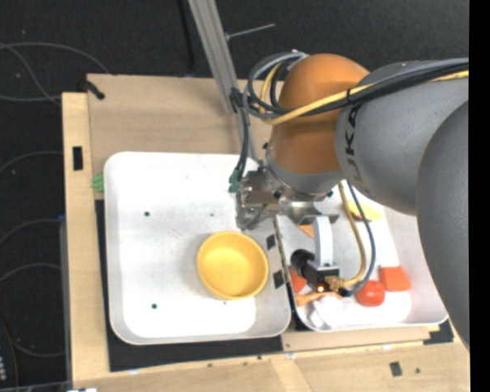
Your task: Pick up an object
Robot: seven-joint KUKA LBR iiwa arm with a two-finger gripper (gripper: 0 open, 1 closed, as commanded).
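A yellow bowl (232, 265) sits upright in the left bin (147, 243), near its right wall. My gripper (249, 207) hangs over the strip where the two bins meet, just above and behind the bowl's far rim, with nothing seen held in it. In the right bin (420, 305) lie an orange block (396, 278) and a red rounded piece (371, 294) near the front. A yellow item (362, 211) farther back is partly covered by the arm. The arm's body hides much of the right bin.
The large grey arm with its orange band (314, 129) stretches over the right bin from the right. A metal pole (212, 39) rises behind the bins. A small green item (98, 183) sits at the left bin's outer left edge. The wooden bench (147, 113) surrounds both bins.
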